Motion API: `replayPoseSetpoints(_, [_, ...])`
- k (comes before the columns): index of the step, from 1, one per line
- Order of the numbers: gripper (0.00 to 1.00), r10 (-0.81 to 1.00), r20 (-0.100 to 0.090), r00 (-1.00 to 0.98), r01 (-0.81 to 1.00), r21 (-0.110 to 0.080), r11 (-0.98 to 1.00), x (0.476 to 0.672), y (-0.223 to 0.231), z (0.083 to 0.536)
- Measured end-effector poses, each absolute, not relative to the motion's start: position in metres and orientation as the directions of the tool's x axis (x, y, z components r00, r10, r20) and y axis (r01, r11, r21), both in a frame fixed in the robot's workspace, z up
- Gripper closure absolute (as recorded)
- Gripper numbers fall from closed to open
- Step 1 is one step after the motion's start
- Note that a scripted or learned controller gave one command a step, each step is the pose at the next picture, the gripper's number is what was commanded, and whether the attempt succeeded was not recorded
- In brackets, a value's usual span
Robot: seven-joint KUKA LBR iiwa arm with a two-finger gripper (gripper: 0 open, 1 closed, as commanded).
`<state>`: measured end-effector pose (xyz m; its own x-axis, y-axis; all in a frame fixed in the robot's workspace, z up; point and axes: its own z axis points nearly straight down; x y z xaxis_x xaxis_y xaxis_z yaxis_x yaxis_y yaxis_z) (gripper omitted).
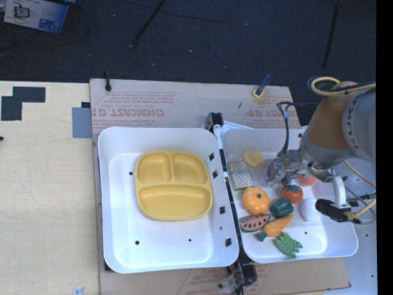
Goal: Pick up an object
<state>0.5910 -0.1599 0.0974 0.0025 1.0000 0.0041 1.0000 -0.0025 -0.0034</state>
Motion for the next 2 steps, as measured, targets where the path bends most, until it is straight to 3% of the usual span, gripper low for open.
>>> replayPoseSetpoints(1, [0.00,1.000,0.004,0.003,1.000,-0.003,-0.003,0.591,-0.160,0.097])
replayPoseSetpoints(2, [0.00,1.000,0.001,-0.004,1.000,-0.003,0.004,0.610,-0.167,0.087])
